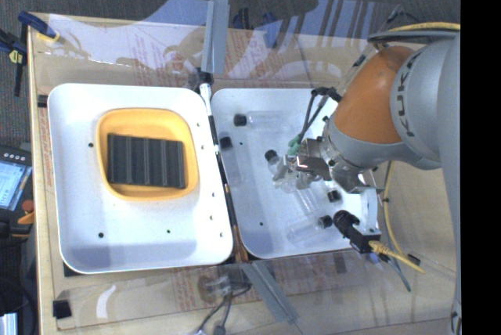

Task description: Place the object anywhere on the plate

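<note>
Two white bins, the left bin [74, 235] and the right bin [254, 235], sat side by side on a bench [117, 52]. A grey bar [214, 36] ran toward the gap between them. A blue clamp [35, 22] gripped the bench's far-left corner. A lit screen [11, 181] showed at the left edge.

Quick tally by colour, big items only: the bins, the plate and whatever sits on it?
White bins: 2
Yellow plate: 1
Black ridged block on the plate: 1
Total: 4
</note>
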{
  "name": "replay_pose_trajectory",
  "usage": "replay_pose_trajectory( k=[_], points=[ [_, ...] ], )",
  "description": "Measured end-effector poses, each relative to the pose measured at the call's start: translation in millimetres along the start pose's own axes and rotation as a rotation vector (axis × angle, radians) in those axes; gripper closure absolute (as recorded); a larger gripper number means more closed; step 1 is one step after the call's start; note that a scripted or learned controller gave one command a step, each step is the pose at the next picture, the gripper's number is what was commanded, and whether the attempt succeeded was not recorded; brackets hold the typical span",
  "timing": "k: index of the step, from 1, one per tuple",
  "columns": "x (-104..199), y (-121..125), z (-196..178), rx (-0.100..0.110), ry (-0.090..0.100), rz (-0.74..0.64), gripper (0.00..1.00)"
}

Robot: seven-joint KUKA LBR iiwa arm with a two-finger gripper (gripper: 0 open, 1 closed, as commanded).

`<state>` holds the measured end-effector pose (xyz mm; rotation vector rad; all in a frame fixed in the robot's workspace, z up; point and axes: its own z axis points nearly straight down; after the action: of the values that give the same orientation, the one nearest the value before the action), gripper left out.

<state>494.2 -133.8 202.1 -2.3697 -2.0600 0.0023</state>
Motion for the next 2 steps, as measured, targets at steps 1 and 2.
replay_pose_trajectory(
  k=[1,2],
  points=[
    [64,27,-32,0.002,0.001,-0.035,1.0],
    [109,59,-22,0.002,0.0,-0.115,1.0]
  ],
)
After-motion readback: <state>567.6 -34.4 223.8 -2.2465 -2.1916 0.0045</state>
